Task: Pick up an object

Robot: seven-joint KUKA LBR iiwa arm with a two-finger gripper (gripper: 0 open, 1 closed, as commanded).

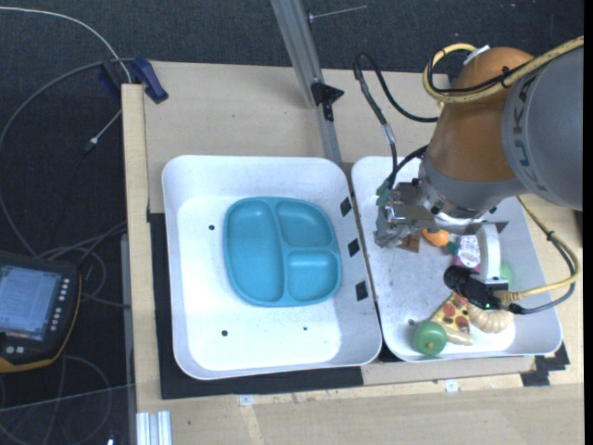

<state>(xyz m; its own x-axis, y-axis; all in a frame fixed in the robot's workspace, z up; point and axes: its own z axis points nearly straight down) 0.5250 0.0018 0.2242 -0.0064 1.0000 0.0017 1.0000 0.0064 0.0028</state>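
Hand (400, 227) low in the right bin (400, 290) — grip state cannot be told. Pizza slice toy (455, 315), green apple (429, 336) nearby; blue divided plate (281, 250) in left bin (199, 248).

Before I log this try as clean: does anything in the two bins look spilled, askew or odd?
Nothing stands out. The blue divided plate lies flat in the left bin; the toy food, including a pizza slice and a green apple, sits bunched inside the right bin.

Smooth, matt-looking blue plastic for the divided plate (282, 251); glossy white plastic for both bins (185, 276); pale, raw-looking wood for the bench (232, 100); dull grey metal for the pole (295, 26).
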